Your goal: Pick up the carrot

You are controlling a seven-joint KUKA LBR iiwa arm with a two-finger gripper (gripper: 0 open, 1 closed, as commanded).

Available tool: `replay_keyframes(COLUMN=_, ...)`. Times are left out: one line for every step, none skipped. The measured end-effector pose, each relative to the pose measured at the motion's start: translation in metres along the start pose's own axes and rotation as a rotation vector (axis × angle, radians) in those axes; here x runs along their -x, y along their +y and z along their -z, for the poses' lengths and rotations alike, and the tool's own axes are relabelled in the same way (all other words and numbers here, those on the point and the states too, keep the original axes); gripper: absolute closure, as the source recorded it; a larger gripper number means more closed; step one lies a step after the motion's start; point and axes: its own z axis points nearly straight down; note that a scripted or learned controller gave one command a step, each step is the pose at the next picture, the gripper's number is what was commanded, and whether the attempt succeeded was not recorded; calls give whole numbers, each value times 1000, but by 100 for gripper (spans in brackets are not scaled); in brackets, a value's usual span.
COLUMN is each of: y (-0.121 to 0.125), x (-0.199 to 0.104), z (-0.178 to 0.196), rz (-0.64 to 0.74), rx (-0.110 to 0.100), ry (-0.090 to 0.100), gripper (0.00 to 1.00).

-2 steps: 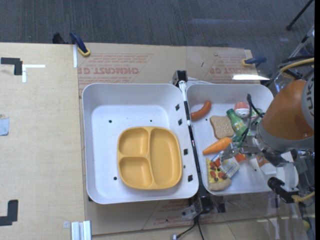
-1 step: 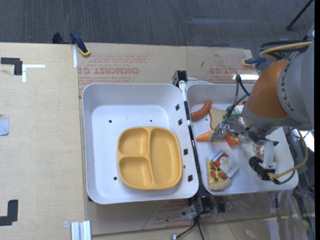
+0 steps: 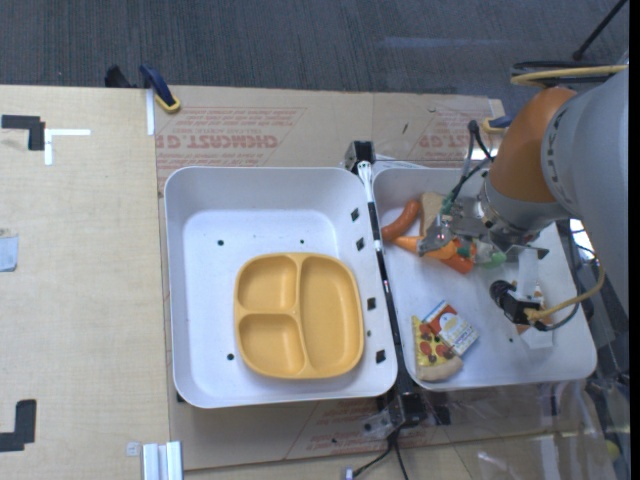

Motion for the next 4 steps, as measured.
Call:
replay_keyframes(y=1, x=3, z=10, rz=7, rx=4, ry=-8, gripper=100)
replay_keyframes(y=1, x=3, z=10, rz=7, rx=3, ry=-8, gripper=0)
replay_keyframes(y=42, x=-9, z=-12, rz=-246, rx=-24, ry=0, gripper=0)
replay_keyframes(y=48, x=-9, z=-14, rz=-558, rx=-47, ry=-5, gripper=0)
